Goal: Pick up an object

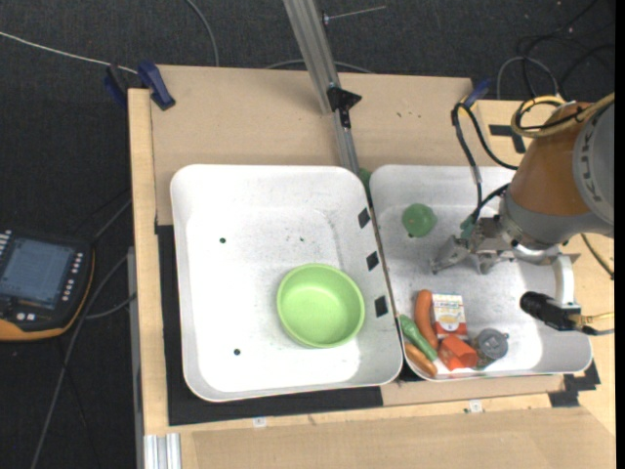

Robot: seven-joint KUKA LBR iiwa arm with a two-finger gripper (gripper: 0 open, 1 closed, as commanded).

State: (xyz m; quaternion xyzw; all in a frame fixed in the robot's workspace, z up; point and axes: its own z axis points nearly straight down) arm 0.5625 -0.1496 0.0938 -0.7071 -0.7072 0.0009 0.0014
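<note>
In the right bin (547,364), a small green ball (419,220) lies near the back left. Along the front wall sits a cluster: an orange carrot (423,319), a small white and orange carton (448,311), a red piece (456,353), a grey round object (491,343) and a green pod (417,336). My gripper (465,260) hangs over the middle of the right bin, right of the green ball and behind the carton. Its fingers stand open with nothing between them.
A light green bowl (320,306) rests upright in the left bin (215,213), close to the wall shared with the right bin. A metal pole (317,52) slants over the back of the bench. Cables (488,154) trail behind the arm.
</note>
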